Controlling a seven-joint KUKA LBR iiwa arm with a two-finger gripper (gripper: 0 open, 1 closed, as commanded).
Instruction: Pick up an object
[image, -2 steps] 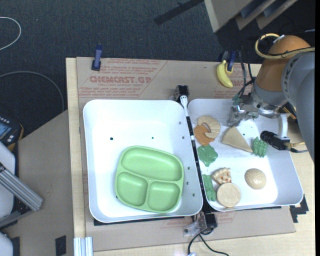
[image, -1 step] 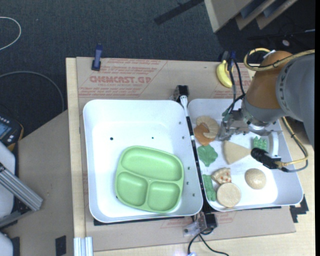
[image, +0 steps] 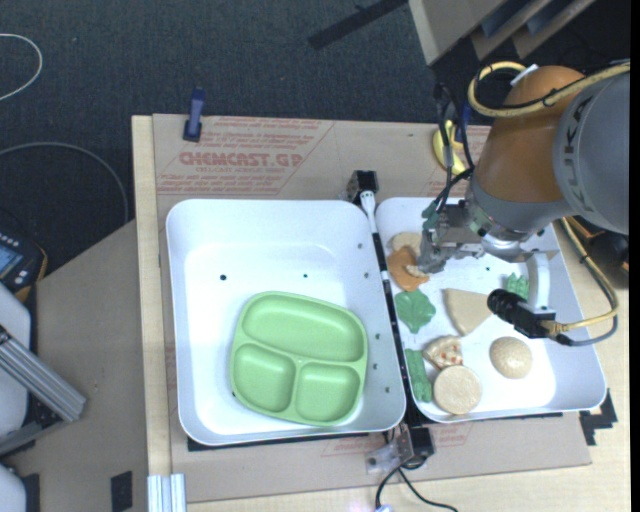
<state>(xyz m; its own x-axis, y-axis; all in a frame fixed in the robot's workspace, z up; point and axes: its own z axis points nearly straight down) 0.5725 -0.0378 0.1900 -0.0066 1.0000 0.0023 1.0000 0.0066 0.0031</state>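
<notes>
Your arm (image: 545, 150) reaches in from the right and hangs over the back left part of the right bin (image: 565, 375). The gripper (image: 432, 258) is low there, close to the wall between the two bins. From this slant you cannot tell whether the gripper is spread or pressed together, and nothing visibly sits in its grasp. The nearest thing to it is an orange piece (image: 404, 267), lying on the bin floor just beside the gripper on its left, with a small tan piece (image: 403, 243) touching it on the far side. Just in front of the orange piece lies a green leaf (image: 413, 308), and next to that a cream wedge (image: 466, 308). Nearer the front of the same bin you have a speckled piece (image: 443, 351), a round tan disc (image: 456, 389) touching it, a pale bun (image: 511, 357) to their right, and a green strip (image: 416, 375) against the left wall. A small green piece (image: 516, 285) sits beside the wedge on its far right. The left bin (image: 260, 245) holds a green divided plate (image: 298, 357), lying flat toward its front. Both bins rest on a cardboard sheet (image: 240, 160).
</notes>
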